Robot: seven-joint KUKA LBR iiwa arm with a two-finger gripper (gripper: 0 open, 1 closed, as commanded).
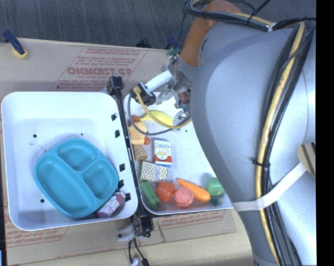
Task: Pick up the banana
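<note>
The yellow banana [158, 118] lies at the far end of the right bin [185, 211], partly under the gripper's hardware and a yellow cable loop. My gripper [178, 105] hangs low over the bin's far end, right above and just to the right of the banana. The thick grey arm hides the right half of this bin.
Near the banana lie a tan bread piece [137, 133], a small carton [162, 152] and a cracker packet [153, 172]. A cucumber [149, 194], tomato [165, 192], pink item [183, 197], carrot [193, 189] and green pepper [214, 187] crowd the near end. The left bin [11, 148] holds a blue divided plate [75, 176] and a small packet [111, 206].
</note>
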